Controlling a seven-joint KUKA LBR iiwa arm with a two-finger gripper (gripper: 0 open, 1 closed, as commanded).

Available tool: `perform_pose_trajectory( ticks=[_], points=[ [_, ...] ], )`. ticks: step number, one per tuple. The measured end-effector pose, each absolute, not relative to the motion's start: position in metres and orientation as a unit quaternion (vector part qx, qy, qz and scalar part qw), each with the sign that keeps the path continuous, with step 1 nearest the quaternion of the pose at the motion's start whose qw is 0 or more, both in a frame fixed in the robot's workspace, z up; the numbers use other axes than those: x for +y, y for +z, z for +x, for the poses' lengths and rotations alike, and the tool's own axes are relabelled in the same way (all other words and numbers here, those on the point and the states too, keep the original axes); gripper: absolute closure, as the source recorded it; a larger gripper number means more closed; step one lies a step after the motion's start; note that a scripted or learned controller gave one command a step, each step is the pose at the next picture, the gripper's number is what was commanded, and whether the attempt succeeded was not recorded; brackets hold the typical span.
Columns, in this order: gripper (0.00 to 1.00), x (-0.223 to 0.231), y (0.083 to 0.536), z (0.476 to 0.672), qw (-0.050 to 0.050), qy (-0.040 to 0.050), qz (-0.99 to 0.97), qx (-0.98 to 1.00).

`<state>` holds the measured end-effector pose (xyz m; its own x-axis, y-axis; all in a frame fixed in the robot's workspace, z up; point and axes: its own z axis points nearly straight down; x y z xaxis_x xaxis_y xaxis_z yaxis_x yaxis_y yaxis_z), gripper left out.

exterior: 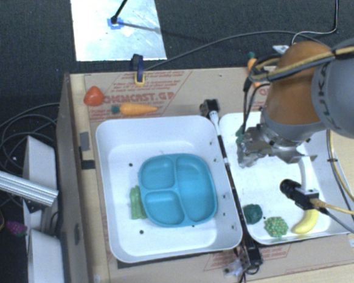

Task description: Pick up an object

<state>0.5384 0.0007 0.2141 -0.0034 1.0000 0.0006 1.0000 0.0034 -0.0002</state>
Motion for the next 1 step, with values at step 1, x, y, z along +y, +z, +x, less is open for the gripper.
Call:
perform_pose_trajectory(
  ticks=[1],
  points=[
    [1.0,0.0216,0.2507,0.6491,-0.002,-0.0016,-0.705,-0.709]
  ],
)
